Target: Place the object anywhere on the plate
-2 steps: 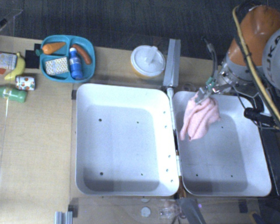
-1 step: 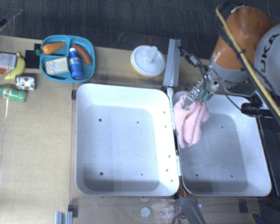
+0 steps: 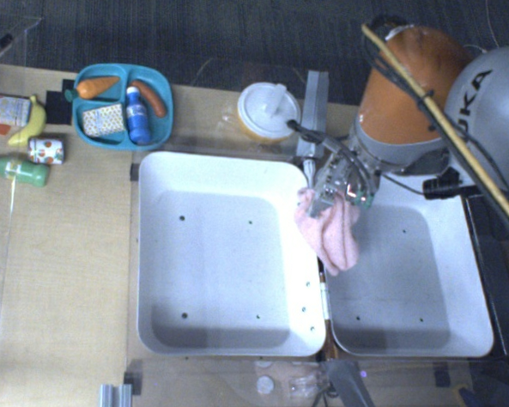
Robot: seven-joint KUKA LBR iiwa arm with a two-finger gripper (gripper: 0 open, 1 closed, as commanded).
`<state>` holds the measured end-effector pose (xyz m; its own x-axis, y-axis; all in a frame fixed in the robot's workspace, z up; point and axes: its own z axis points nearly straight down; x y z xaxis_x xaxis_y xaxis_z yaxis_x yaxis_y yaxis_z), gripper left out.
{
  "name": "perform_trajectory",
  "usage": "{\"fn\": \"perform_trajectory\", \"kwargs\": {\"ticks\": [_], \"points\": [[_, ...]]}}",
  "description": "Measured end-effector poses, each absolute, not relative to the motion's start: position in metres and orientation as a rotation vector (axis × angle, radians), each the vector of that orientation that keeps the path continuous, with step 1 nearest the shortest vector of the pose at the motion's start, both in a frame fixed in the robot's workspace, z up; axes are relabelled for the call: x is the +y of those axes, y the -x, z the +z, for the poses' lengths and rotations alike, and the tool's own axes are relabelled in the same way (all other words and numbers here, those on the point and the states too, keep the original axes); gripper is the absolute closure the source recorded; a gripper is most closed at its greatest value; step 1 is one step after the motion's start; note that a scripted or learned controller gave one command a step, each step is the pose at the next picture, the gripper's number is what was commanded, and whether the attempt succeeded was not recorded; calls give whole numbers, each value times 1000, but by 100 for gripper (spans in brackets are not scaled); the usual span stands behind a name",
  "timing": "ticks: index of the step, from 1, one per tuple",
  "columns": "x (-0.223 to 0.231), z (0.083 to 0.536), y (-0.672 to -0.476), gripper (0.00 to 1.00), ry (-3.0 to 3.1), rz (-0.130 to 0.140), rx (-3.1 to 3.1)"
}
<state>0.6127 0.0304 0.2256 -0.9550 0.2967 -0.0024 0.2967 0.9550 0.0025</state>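
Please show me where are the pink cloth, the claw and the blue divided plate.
pink cloth (image 3: 338, 238): camera view, on its hanging lower fold.
claw (image 3: 334, 197): camera view, midway between the fingertips, at the cloth's top.
blue divided plate (image 3: 163, 108): camera view, on its right rim.

The bench (image 3: 61, 272) bears two white bins (image 3: 225, 257), a blue tray (image 3: 161, 107).
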Motion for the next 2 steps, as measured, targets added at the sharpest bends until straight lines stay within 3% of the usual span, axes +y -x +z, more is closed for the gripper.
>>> {"fn": "perform_trajectory", "kwargs": {"ticks": [1,2], "points": [[81,217,-592,100,-2,4,3138],[129,218,-559,100,3,4,3138]]}}
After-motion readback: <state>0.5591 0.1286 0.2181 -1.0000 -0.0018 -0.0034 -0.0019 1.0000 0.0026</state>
